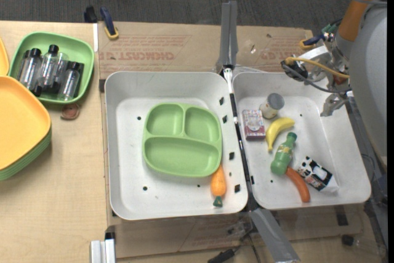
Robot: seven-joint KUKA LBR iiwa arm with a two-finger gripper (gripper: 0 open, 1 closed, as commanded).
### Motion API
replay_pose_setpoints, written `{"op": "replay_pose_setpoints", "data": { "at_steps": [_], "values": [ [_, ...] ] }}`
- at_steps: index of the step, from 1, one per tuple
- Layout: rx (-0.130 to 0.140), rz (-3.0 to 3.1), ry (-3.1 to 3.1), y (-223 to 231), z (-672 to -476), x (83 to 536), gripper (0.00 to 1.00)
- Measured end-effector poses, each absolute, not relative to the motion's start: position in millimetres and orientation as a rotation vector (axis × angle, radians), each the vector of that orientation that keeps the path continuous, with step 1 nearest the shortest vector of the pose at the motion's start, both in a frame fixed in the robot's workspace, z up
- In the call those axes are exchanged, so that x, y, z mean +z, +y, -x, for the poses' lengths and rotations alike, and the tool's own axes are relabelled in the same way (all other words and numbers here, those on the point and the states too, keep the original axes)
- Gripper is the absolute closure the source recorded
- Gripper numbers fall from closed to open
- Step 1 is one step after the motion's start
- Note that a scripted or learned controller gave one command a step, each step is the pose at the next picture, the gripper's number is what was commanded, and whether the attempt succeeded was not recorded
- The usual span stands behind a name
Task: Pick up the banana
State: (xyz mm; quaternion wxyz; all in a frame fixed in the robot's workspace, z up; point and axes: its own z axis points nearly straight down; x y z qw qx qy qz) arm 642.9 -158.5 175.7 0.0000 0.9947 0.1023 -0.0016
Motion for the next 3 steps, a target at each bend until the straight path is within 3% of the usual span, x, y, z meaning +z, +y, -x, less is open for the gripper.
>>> {"op": "replay_pose_setpoints", "data": {
  "at_steps": [1, 2, 3],
  "values": [
    [-0.010, -3.127, 0.315, -212, -607.6, 159, 0.00],
    [-0.006, -3.124, 0.332, -192, -650.4, 155, 0.00],
    [-0.005, -3.126, 0.320, -139, -651.9, 172, 0.00]
  ]
}}
